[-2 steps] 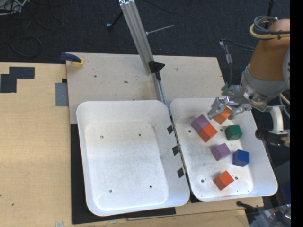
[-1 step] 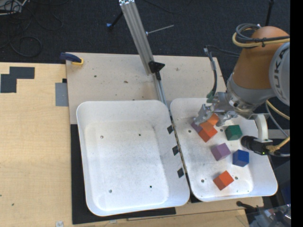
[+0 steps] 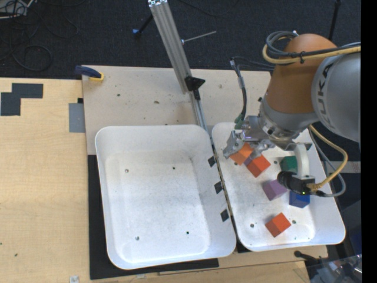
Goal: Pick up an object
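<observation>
Arm (image 3: pixel 306 87): grey with an orange band, reaching in from the right, wrist over the upper part of the right bin (image 3: pixel 330 229).

Gripper (image 3: pixel 238 149): low over the right bin's upper left, close to that bin's left rim. Whether the jaws are open or closed cannot be told; the fingertips are lost among metal parts and the block below.

Orange block (image 3: pixel 240 155): directly at the jaws, partly under them; contact unclear.

Red block (image 3: pixel 258 165): just right of and below the jaws, touching or nearly touching the orange block.

Purple block (image 3: pixel 274 188): further down-right of the jaws, apart from the red one.

Green block (image 3: pixel 288 163): right of the jaws, partly hidden by a white fitting.

Blue block (image 3: pixel 300 199): well down-right, beside a black cable end.

Second red block (image 3: pixel 278 224): far below the jaws, alone, near the bin's lower rim, open floor all round.

Left bin (image 3: pixel 118 158): left of the jaws across the shared rims; wide bare floor.

Slanted metal rail (image 3: pixel 174 46): up-left of the jaws, ending near the bins' meeting edge.
</observation>
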Robot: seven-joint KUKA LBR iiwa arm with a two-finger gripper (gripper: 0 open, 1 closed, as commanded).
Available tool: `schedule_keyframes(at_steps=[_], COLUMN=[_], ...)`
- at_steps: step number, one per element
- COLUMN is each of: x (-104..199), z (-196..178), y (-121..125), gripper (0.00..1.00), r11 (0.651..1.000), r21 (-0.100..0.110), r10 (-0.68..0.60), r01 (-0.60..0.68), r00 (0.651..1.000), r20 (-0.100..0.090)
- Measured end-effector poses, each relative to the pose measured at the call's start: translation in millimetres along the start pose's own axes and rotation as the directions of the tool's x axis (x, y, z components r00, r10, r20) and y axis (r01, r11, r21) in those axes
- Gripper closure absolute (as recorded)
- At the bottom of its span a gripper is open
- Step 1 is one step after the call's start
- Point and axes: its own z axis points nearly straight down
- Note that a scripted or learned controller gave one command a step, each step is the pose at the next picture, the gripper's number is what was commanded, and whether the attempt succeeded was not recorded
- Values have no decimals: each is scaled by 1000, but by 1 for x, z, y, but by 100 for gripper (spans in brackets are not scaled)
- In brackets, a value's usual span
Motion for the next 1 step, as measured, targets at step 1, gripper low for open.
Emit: schedule_keyframes(at_steps=[1], x=[56], z=[-3], y=[-17], gripper=[100], r11=[1000], r21=[2], r10=[-2], r01=[2], r00=[1000], r20=[-1])
